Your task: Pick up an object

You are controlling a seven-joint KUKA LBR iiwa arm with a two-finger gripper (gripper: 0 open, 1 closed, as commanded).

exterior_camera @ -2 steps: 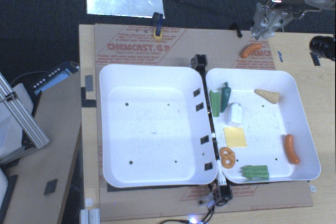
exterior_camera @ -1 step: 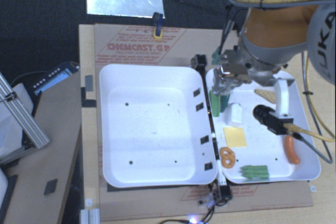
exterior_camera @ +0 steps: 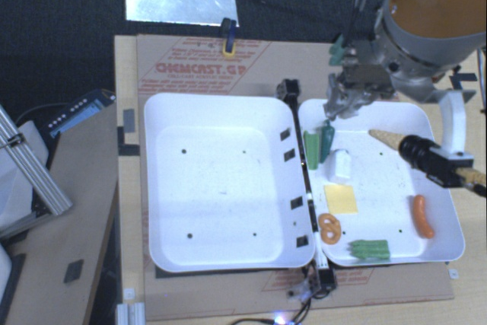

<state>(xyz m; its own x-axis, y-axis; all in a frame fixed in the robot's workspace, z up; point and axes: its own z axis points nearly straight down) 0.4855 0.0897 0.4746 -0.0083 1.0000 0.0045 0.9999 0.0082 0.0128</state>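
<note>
My gripper (exterior_camera: pixel 332 115) hangs over the far left corner of the right bin (exterior_camera: pixel 445 240). Just under its tip is a slim teal object (exterior_camera: pixel 328 144), whose top end meets the gripper in the picture; I cannot tell whether it is held or lying in the bin. A light green piece (exterior_camera: pixel 312 150) lies beside it against the bin's left wall. Near them are a white block (exterior_camera: pixel 340 164) and a yellow square (exterior_camera: pixel 341 199).
The right bin also holds a pretzel (exterior_camera: pixel 329 227), a green ridged piece (exterior_camera: pixel 369 248), an orange sausage (exterior_camera: pixel 422 216) and a tan cone (exterior_camera: pixel 390 138). The left bin (exterior_camera: pixel 163 240) sits beside it, with black clips (exterior_camera: pixel 290 135) along the shared wall.
</note>
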